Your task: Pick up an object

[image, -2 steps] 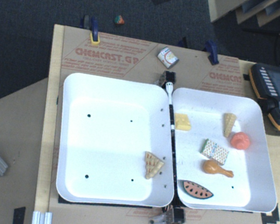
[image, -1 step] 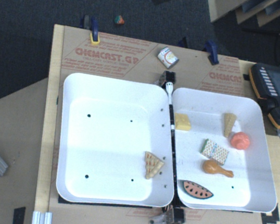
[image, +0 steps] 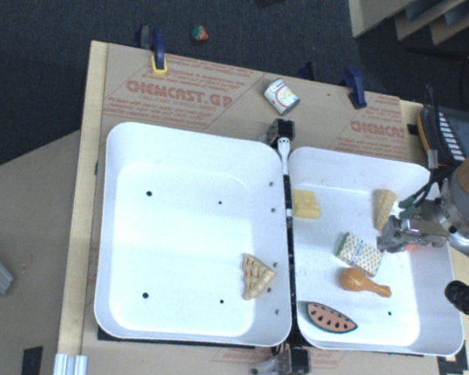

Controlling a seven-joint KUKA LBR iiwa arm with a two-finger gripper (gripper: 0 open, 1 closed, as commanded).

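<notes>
My gripper (image: pixel 391 240) hangs over the right bin (image: pixel 421 181), just right of a small patterned green-and-white block (image: pixel 359 252). Nothing shows between its fingers. Below that block lies an orange pear-shaped toy (image: pixel 364 284), and a watermelon slice (image: pixel 330 317) rests near the bin's front edge. A tan bread-like piece (image: pixel 382 206) stands just above and left of the gripper. A yellow block (image: pixel 306 205) sits at the right bin's left wall. In the left bin (image: pixel 193 167) a tan waffle-like wedge (image: pixel 257 276) lies at the lower right.
A small white box (image: pixel 281 96) rests on the board behind the bins. Blue clamps (image: pixel 158 49) hold the board's back edge. A black clip (image: pixel 282 131) sits where the bins meet. Black equipment (image: pixel 468 299) protrudes at the right edge.
</notes>
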